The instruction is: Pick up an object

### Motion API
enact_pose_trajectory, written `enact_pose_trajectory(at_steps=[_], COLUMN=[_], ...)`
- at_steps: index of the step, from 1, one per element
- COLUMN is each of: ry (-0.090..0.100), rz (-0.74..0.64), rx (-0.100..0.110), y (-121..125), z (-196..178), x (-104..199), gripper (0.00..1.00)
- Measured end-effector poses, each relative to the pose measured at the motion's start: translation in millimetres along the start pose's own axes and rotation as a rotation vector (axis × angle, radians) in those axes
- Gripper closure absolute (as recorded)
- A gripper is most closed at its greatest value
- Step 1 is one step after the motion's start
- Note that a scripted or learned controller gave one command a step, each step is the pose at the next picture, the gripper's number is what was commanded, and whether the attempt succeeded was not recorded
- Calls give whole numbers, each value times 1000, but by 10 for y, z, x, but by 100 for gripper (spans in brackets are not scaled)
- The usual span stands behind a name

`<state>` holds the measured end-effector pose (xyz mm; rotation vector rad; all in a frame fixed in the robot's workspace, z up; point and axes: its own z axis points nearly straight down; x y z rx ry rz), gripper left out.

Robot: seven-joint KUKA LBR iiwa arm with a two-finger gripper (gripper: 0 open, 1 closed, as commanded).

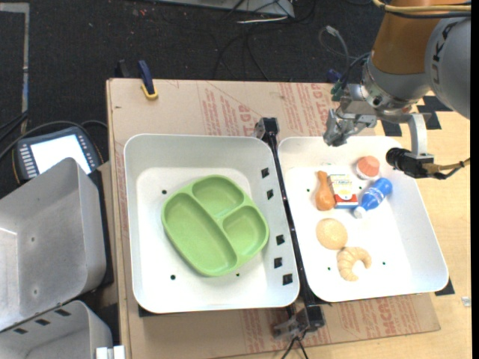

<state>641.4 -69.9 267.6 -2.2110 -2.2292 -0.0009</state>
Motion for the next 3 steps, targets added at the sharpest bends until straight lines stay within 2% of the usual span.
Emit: enact_pose_trajectory(at_steps=[1,3], ry=[0,0], rz=[-1,-1], rx=[1,-1], y=[-22,-101], z=[171,129], x=[568,1685], gripper=[100,100])
